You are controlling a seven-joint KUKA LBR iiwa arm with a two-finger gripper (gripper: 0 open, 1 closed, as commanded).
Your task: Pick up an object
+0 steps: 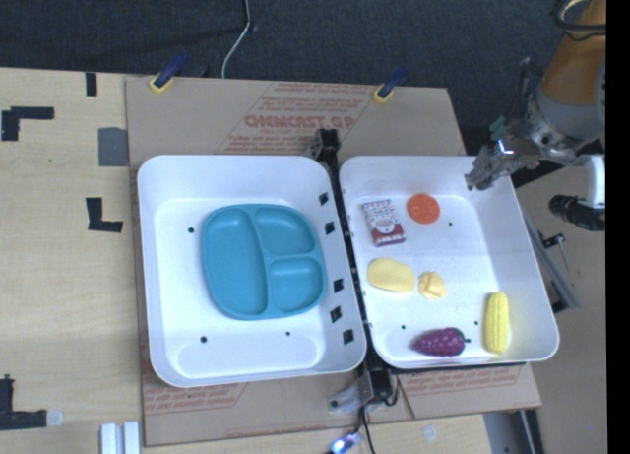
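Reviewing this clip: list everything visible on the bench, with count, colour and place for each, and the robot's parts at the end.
bins: 2, white, side by side on the cardboard sheet
divided plate: 1, blue, middle of left bin
small carton: 1, red and white, right bin, upper left
round item: 1, orange, right bin, beside the carton
oval item: 1, yellow, right bin, centre
small chunk: 1, yellow, right of the oval item
grapes: 1, purple, right bin, near edge
corn: 1, yellow, right bin, lower right
clips: 2, blue and yellow, on the cardboard's far edge
arm: 1, grey and orange, upper right
gripper: 1, dark, over the right bin's upper right corner
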